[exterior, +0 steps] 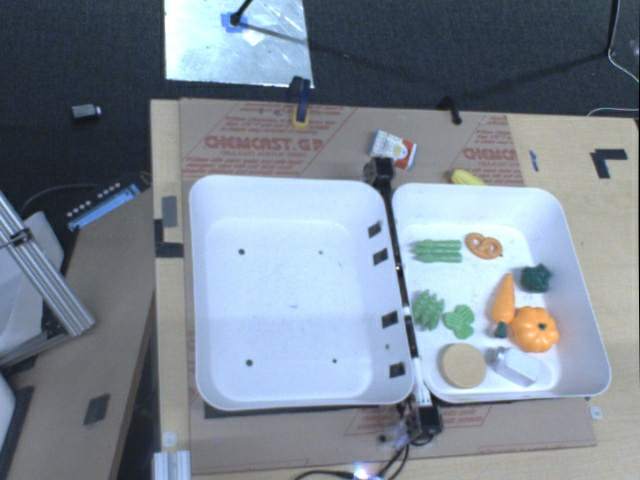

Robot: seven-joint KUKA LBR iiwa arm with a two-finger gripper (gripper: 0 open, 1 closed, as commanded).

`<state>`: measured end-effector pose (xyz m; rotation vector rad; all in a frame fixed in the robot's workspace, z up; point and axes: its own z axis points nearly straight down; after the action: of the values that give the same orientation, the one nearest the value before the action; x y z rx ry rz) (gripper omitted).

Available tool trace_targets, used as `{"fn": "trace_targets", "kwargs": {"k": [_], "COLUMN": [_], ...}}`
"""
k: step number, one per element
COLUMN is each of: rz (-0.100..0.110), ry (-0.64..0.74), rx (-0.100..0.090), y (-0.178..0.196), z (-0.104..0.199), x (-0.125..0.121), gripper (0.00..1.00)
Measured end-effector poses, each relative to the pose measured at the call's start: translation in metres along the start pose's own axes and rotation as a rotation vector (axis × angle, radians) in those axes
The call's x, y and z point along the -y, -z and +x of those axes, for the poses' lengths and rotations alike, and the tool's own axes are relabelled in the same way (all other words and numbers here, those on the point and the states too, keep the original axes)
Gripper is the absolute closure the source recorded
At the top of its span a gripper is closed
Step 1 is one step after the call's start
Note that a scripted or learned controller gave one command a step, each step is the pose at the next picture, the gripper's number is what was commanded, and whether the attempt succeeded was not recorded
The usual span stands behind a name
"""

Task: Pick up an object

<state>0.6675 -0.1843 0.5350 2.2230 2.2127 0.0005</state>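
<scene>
Start at the left: the left bin [290, 298] has only its bare white floor to offer you, so there is nothing to pick on that side. Every candidate lies across the divider in the right bin [575, 298].

Working rightward through that bin, you have a bundle of green beans [437, 251] toward the far side, and a leafy green piece [428, 309] nearer, with a smaller green floret [459, 319] just beside it. Near the front wall sits a round tan disc [463, 365], and beside it a pale grey flat piece [512, 367]. Farther back is an orange pretzel [484, 245]. Then comes a carrot [502, 299], standing on a slant and touching or nearly touching the orange pumpkin [533, 329]. A dark green broccoli [536, 277] lies just past the carrot's far end, toward the right wall.

By my reading, the task stands at its very start: nothing is lifted, all the objects rest on the bin floor, and the approach has not begun. I cannot tell you whether the gripper is open or closed, nor what it might carry.

For the next move, I would have you choose a thing that stands apart. The pretzel or the green beans look the freest; the carrot and pumpkin crowd one another and could shift when touched. You will need a descent straight over the chosen piece, with the fingers spread before contact.
</scene>
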Motion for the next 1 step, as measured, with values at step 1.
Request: {"fn": "trace_targets", "kwargs": {"k": [1], "rz": [-0.001], "ry": [0.004], "rx": [0.0], "y": [0.0007], "z": [-0.0237], "x": [-0.0006], "gripper": [1.0]}}
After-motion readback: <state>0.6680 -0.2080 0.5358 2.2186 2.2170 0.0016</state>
